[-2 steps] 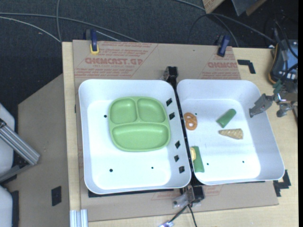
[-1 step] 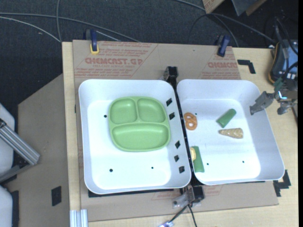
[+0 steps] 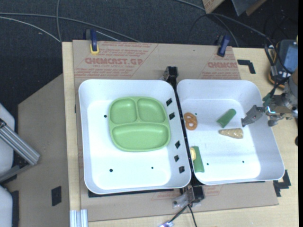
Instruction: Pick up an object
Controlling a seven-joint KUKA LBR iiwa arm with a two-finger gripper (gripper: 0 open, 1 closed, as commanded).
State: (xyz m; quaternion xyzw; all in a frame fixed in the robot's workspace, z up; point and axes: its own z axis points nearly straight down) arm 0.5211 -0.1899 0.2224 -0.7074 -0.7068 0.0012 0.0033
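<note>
Here, hand (image 3: 251, 118) state unclear, smooth green cylinder (image 3: 226, 117), knobbly tan bread roll (image 3: 231, 133).

Open floor mid right bin (image 3: 265, 148), green block (image 3: 226, 117), bread piece (image 3: 231, 133) close together

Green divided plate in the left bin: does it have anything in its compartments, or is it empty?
Empty. The green divided plate lies flat, right side up, in the left bin, and all three compartments show bare green surface.
</note>
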